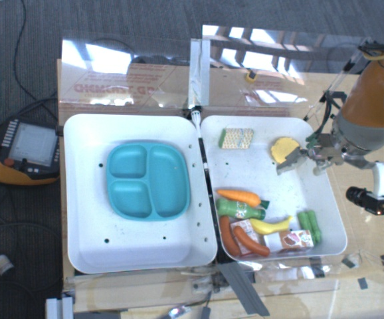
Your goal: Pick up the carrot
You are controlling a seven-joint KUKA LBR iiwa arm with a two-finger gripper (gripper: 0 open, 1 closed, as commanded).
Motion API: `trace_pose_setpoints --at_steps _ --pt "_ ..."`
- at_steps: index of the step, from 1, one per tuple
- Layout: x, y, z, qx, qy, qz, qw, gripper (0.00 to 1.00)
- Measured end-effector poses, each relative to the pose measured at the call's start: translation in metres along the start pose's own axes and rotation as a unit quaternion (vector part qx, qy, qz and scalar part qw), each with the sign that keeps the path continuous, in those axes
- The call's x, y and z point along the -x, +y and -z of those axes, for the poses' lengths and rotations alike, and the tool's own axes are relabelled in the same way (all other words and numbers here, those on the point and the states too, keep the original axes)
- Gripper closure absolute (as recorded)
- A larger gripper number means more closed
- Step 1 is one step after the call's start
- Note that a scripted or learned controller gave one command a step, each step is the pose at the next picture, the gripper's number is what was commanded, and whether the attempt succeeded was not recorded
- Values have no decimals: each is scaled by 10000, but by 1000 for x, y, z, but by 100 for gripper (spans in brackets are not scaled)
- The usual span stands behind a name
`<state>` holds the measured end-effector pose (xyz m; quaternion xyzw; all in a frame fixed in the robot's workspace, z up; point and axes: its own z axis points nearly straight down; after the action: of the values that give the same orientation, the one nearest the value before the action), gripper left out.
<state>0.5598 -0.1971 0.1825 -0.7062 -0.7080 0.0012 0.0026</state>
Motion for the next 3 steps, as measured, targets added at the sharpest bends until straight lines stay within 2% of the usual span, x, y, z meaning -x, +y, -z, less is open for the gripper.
trace_pose_setpoints --at_steps 1,2,3 --pt "-53 -13 -40 4 -1 1462 9892 0" --pt "-86 -22 -93 114 -25 725 9973 0" --pt "-18 17 -93 100 -33 600 9981 0"
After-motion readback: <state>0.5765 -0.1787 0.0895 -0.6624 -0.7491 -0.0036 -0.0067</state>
